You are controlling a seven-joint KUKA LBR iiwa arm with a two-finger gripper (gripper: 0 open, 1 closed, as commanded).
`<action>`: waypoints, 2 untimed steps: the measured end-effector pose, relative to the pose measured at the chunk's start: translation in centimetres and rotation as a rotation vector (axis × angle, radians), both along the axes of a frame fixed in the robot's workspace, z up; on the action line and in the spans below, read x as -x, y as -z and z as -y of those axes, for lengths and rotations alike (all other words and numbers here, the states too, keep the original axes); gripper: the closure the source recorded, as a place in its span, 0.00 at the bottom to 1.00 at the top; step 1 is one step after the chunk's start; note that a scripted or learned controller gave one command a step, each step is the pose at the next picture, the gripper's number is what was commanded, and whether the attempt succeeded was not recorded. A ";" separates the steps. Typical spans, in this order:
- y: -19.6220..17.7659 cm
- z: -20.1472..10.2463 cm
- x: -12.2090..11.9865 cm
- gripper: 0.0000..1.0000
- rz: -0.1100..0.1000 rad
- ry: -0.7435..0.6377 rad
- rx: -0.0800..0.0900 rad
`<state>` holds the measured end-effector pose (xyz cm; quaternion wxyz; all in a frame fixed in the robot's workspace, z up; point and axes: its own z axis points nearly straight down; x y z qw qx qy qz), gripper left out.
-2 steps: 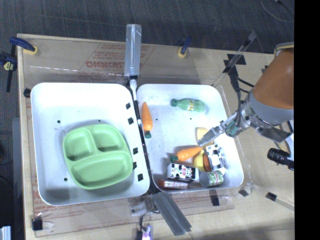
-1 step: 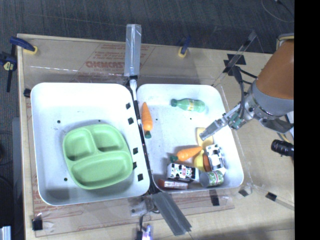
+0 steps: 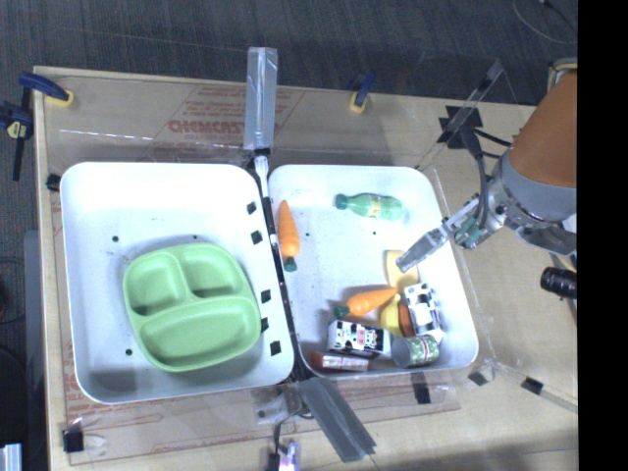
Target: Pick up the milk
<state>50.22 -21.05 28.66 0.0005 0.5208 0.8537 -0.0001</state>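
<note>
The milk (image 3: 355, 338), a small carton with black and white cow patches, lies on its side near the front edge of the right bin (image 3: 324, 189). A second white carton with dark markings (image 3: 421, 308) stands close to its right. My gripper (image 3: 410, 255) reaches in from the right and hangs low over the bin's right-middle, above a yellow block (image 3: 396, 262). It is up and to the right of the milk, clearly apart from it. Nothing shows in its grasp.
Around the milk lie an orange carrot (image 3: 371, 301), a yellow fruit (image 3: 392, 318), a green-labelled can (image 3: 422, 349) and a dark bar (image 3: 343, 362). A second carrot (image 3: 287, 229) and a green bottle (image 3: 371, 205) lie farther back. The left bin holds a green divided plate (image 3: 193, 305).
</note>
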 end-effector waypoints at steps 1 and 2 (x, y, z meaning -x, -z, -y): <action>1.9 -0.1 -0.4 0.00 -0.003 -0.026 -0.001; 1.4 -0.1 -1.1 0.00 0.001 -0.073 0.000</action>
